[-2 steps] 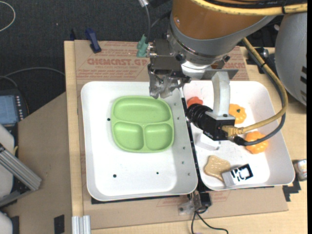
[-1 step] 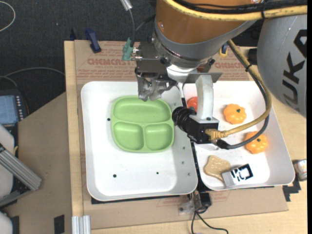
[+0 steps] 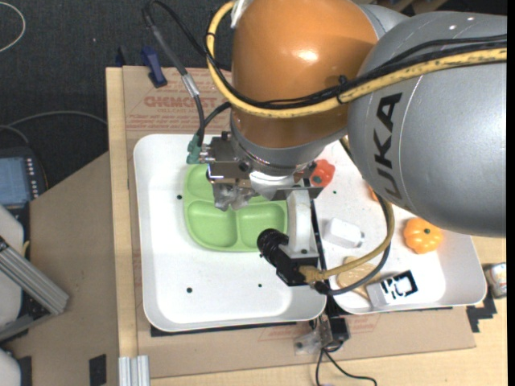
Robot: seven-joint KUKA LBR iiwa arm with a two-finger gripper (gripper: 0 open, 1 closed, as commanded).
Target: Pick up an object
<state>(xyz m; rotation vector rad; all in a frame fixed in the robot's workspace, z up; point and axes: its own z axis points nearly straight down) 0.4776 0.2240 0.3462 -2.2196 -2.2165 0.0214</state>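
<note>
A light green divided plate (image 3: 211,225) lies in the left white bin (image 3: 154,248), toward its back right. My gripper (image 3: 228,199) comes straight down onto the plate's back part, right under the orange wrist band, and the arm's bulk hides most of it. A small red object (image 3: 323,173) peeks out by the wrist at the near edge of the right bin (image 3: 455,289). A white block (image 3: 344,233) and an orange pumpkin-shaped toy (image 3: 422,236) lie in the right bin.
A black-and-white tag (image 3: 398,285) sits near the right bin's front edge. Black and yellow cables loop around the wrist, and a black connector (image 3: 279,257) hangs over the divide between the bins. The bins rest on a cardboard sheet (image 3: 121,175).
</note>
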